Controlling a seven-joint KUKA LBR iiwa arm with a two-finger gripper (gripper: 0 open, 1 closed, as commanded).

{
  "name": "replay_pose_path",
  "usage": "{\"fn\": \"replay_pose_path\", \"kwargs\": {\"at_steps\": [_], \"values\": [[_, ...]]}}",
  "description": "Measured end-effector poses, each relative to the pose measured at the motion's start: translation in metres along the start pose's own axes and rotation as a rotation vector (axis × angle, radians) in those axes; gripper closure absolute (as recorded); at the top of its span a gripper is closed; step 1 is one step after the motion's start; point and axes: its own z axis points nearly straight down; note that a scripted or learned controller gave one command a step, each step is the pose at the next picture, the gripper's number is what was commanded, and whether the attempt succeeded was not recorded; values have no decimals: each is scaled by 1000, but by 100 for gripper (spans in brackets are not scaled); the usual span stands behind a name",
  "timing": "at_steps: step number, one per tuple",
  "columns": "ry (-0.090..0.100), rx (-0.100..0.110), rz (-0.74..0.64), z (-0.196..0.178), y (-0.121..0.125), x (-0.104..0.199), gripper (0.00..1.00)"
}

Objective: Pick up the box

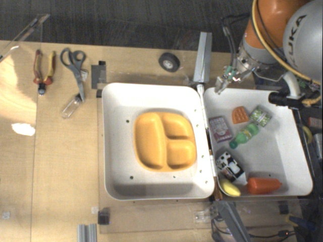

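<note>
Trouble, as we judge it, lies in crowding: the small purple box (220,128) lies flat near the left wall of the right bin (298,150), close beside a green bottle (244,135), so we might nudge it aside. Our tool (228,76) hovers above the bin's far corner, its opening impossible to tell. Wooden bench (55,175) carries scissors (75,69), pliers (43,69) and a yellow tray (165,139) in the left bin (116,135).

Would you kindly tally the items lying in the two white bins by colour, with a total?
Yellow: 2, the divided tray and a small rounded item
Orange: 2, a ridged piece and a longer item
Green: 2, a bottle and a packet
Purple-grey: 1, the box
Black and white: 1, a toy
Total: 8
</note>
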Motion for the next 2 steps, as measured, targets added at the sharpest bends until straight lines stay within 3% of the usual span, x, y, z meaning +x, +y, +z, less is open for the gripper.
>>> {"fn": "replay_pose_path", "kwargs": {"at_steps": [1, 2], "values": [[2, 2, -33, 20, -2, 38, 100], [2, 1, -141, 52, -23, 64, 100]]}}
